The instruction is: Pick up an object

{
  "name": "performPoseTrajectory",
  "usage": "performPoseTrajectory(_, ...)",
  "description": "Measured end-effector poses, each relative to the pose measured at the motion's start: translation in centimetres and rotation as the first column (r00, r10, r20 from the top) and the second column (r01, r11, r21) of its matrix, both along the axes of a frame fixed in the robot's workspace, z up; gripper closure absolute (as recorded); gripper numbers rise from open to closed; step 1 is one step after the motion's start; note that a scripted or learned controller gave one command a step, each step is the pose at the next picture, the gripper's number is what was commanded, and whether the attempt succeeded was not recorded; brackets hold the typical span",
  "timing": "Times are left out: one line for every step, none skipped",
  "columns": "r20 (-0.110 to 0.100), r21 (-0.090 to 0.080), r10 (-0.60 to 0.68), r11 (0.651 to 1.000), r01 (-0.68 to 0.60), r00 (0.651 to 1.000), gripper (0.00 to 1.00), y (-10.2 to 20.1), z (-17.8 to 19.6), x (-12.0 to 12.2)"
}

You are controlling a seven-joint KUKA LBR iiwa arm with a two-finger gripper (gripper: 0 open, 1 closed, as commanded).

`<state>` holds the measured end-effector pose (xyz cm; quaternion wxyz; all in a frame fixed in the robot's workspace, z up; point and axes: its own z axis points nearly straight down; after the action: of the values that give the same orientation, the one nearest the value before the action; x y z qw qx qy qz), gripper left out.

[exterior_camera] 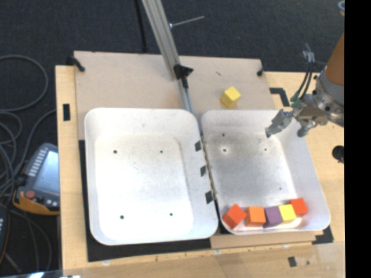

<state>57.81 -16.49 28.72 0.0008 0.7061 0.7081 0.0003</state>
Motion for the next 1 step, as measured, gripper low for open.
performPoseTrajectory(-0.007, 0.003, 0.003, 1.000, -0.003, 1.000, 0.00, 5.25, -4.45, -4.54)
